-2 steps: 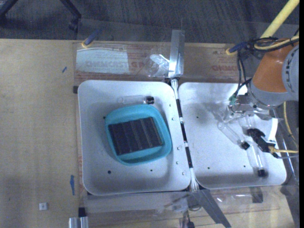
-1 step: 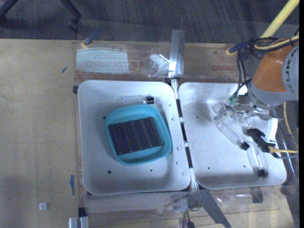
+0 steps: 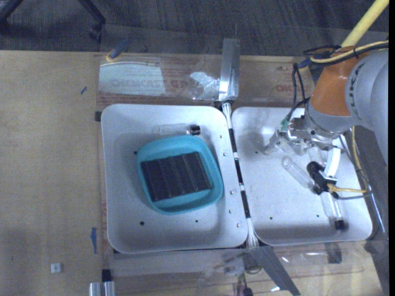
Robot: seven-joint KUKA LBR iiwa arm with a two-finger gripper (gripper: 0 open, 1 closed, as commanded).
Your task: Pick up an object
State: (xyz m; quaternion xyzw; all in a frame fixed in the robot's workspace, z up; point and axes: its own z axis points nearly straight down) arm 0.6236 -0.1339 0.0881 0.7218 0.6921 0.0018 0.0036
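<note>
My gripper (image 3: pixel 271 143) hangs low over the upper middle of the right bin (image 3: pixel 271 221), below the arm's orange band. A clear plastic piece (image 3: pixel 294 168) lies on the bin floor just below and right of the gripper, apart from it. A clear tube with a black end (image 3: pixel 336 217) lies near that bin's lower right corner. In the left bin (image 3: pixel 117 214) sits a blue dish (image 3: pixel 179 174) holding a dark ribbed slab (image 3: pixel 176 175). Above the dish lies a clear tube with a black cap (image 3: pixel 179 129).
A metal bar (image 3: pixel 230 69) and crumpled clear plastic (image 3: pixel 203 84) lie on the bench behind the bins. A thin divider (image 3: pixel 237 171) separates the two bins. A yellow cable runs along the right bin's right side.
</note>
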